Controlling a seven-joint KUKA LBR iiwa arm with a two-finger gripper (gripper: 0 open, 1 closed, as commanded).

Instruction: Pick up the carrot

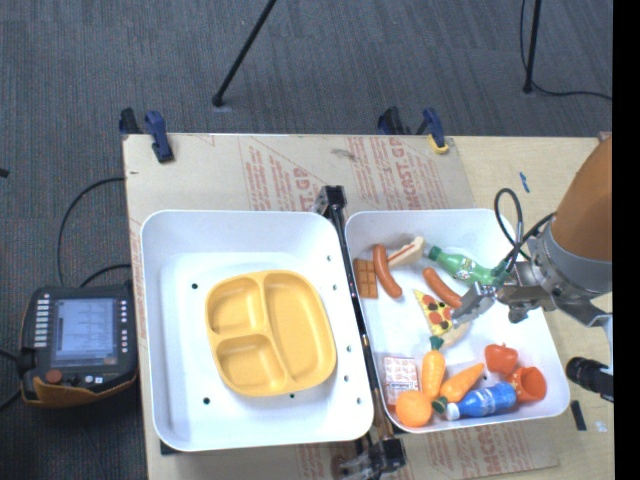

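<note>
even, fairly bright indoor light from overhead, no hard shadows. the two white bins (160,268) read bright, near blown out on the flat floors, with a soft shadow along the inner walls. yellow tray (270,330) has a mild sheen, no strong glare. carpet (100,58) is dim and grainy. overall resolution low, small toys in the right bin soft-edged. arm (590,213) at the right edge is slightly blurred. slight slant in perspective, no clear edge warping.
</note>
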